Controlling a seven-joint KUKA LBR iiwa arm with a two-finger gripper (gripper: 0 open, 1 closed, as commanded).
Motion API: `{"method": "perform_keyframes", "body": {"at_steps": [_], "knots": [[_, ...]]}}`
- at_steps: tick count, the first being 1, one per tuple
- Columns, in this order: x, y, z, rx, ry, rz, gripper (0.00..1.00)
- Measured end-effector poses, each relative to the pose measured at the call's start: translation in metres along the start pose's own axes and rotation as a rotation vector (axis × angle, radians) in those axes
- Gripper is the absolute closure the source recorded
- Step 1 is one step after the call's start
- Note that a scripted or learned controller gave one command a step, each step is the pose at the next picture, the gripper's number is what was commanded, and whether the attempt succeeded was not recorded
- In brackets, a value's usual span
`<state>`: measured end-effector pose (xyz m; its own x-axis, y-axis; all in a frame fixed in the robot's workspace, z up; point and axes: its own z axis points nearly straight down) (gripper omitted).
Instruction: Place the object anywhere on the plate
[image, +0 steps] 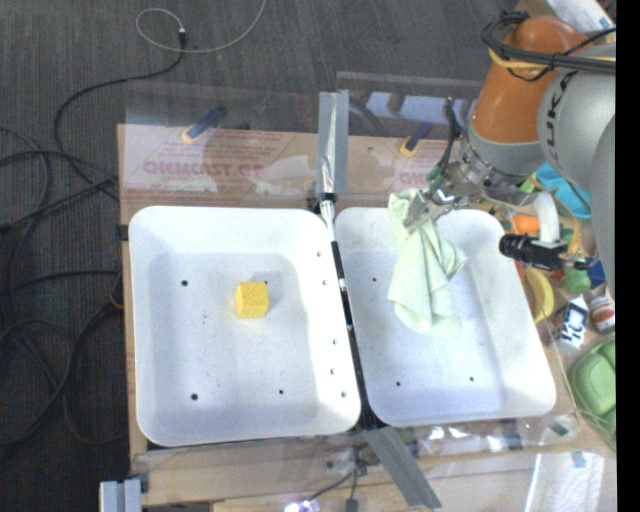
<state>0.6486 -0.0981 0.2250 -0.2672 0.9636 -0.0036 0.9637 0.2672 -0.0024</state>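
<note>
Dark carpet with loose cables surrounds the tabletop (225, 165). Jaws of the gripper (437, 197) are clenched on the top corner of a pale green cloth (424, 268), which hangs limp over the right bin (520, 350), upper middle-right of frame. Cloth judged light, soft, floppy; corner pinch suits it. Yellow block (251, 299) sits in left bin (160, 400).

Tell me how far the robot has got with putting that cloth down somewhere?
Done so far: the pincer has picked up the pale green cloth, which hangs from it over the right bin. In hand: the cloth is held up, its lower end draping towards the bin floor. Left: setting it on a plate. I can't see any plate here; the left bin holds a yellow block.
</note>
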Motion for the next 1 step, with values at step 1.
{"method": "perform_keyframes", "body": {"at_steps": [1], "knots": [[0.0822,0.0279,-0.0238,-0.004,0.002,-0.123,1.00]]}}
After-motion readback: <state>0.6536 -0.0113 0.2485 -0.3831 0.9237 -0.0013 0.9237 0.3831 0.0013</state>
